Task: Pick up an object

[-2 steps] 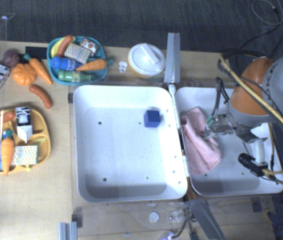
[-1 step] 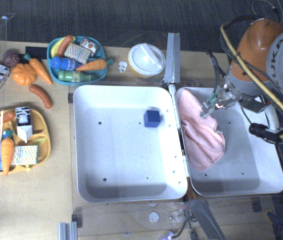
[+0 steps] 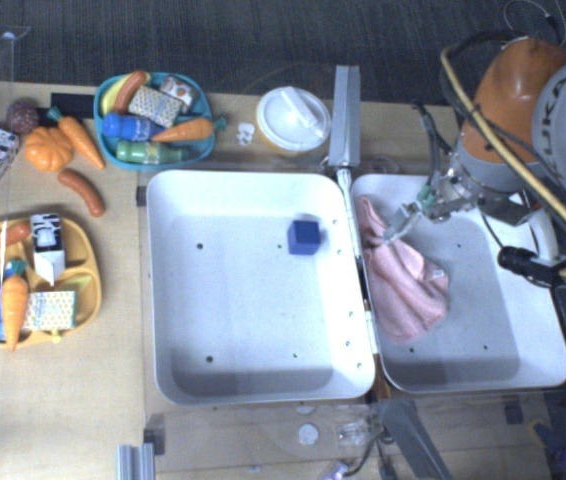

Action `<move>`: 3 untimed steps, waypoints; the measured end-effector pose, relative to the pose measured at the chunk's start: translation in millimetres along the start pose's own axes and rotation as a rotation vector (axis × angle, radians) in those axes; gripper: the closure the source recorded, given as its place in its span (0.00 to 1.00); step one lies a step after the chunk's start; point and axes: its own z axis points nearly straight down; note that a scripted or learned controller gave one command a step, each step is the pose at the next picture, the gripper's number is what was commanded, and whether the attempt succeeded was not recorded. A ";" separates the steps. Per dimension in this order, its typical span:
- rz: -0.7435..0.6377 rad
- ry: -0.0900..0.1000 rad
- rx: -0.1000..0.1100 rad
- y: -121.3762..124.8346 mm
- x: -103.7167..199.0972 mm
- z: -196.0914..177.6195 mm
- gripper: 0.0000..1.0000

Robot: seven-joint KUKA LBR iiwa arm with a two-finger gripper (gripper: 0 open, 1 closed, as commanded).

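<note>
A small blue cube lies in the left white bin, toward its upper right. A crumpled pink cloth lies along the left side of the right white bin. My gripper reaches in from the right and hangs low over the upper end of the pink cloth, close to it or touching it. The grey arm with its orange band rises behind it at the upper right. The blue cube sits well to the gripper's left, across the wall between the bins.
On the bench at the back left stands a blue bowl of toy food, with a yellow tray of toys at the far left. A white lidded cup and a metal post stand behind the bins. Cables run over the right bin.
</note>
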 end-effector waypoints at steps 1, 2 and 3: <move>-0.205 0.001 0.001 -23.3 -15.0 73.6 0.00; -0.070 -0.002 -0.006 -11.7 -35.5 96.2 0.00; 0.084 0.000 0.001 -13.2 -28.2 88.3 0.00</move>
